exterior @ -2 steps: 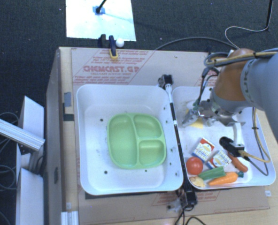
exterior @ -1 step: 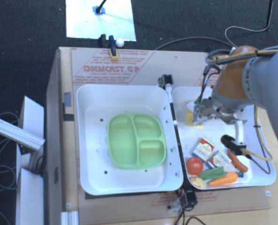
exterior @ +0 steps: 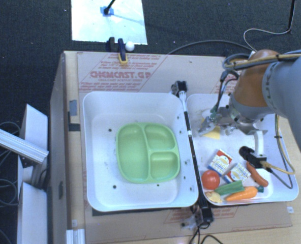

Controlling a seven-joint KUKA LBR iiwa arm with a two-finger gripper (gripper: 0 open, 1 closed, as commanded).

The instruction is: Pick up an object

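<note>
Two white bins sit side by side on my surface [exterior: 140, 67]: the left bin [exterior: 97, 136] carries a green sectioned plate [exterior: 148, 151], and the right bin [exterior: 285, 184] carries the pickable things clustered at its near end, namely a tomato [exterior: 210, 179], a carrot [exterior: 242, 193], a green vegetable [exterior: 229, 187], two small cartons [exterior: 220, 162] and a sausage [exterior: 257, 175]. I see the gripper [exterior: 211, 122] low over the far left part of the right bin, touching or just above a yellow wedge [exterior: 211, 132], and I cannot tell how its jaws stand or whether anything is pinched between them.
</note>
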